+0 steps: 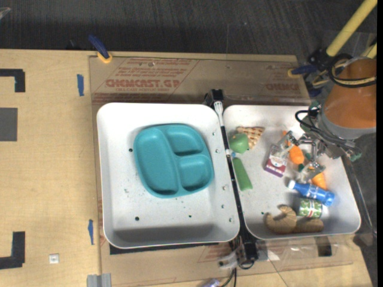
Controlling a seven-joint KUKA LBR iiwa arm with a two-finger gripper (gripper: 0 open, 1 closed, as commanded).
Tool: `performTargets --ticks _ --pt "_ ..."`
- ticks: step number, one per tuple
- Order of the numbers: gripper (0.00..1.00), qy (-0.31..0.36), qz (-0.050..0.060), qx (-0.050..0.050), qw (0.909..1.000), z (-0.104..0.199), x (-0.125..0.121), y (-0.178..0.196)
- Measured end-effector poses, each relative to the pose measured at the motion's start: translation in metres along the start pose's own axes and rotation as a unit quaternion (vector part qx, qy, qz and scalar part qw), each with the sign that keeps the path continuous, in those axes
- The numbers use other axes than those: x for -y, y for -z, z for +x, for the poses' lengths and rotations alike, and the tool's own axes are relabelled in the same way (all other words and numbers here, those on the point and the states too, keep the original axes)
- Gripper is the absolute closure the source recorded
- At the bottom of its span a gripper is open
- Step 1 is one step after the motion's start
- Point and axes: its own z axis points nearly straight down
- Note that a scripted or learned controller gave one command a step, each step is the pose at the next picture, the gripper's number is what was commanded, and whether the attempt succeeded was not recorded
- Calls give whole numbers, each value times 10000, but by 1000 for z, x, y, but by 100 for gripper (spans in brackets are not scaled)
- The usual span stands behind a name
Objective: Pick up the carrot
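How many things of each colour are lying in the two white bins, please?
Teal: 1, the divided tray in the left bin.
Green: 3, a round fruit, a long stick, a can.
Orange: 2, a carrot by the pincer, another piece.
Blue: 1, a bottle.
Tan or brown: 2, a waffle cone, a bread piece.
Purple: 1, a packet.
Total: 10.

A dark grey carpeted floor [179,11] runs across the top. Below it sits a light wooden bench [48,160], black tape marks [15,79] along its left side, blue tape bits [80,84] near a cardboard sheet [155,79] printed in red. A yellow pole [356,20] slants in at the upper right.
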Motion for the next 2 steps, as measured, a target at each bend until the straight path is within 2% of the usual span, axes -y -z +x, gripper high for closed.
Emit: performTargets --ticks 1,2 --pt "0 -955 -55 -42 9954 -4 21 -2" --pt "0 -763 -33 -24 9971 27 35 -1"
